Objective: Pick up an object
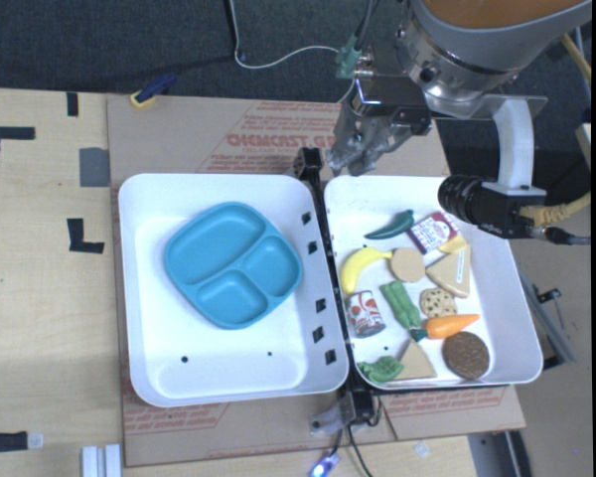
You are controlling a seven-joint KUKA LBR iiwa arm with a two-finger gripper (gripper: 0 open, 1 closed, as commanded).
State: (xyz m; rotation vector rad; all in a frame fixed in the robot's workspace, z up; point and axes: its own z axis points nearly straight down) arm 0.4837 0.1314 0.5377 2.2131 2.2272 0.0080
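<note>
Tray [233,263] in left bin [144,266] — toy food [417,286] in right bin [507,296].

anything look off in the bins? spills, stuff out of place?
Nothing spilled or damaged. The blue divided plate lies askew in the left bin, corners turned toward the walls. The toy food, banana and carrot included, stays heaped inside the right bin. The tool hangs above the bins' far edge.

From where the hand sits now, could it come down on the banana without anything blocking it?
Probably yes. The hand hovers above the far rim of the right bin, and the banana lies uncovered at the left of the pile, with bare bin floor on its far side.
</note>
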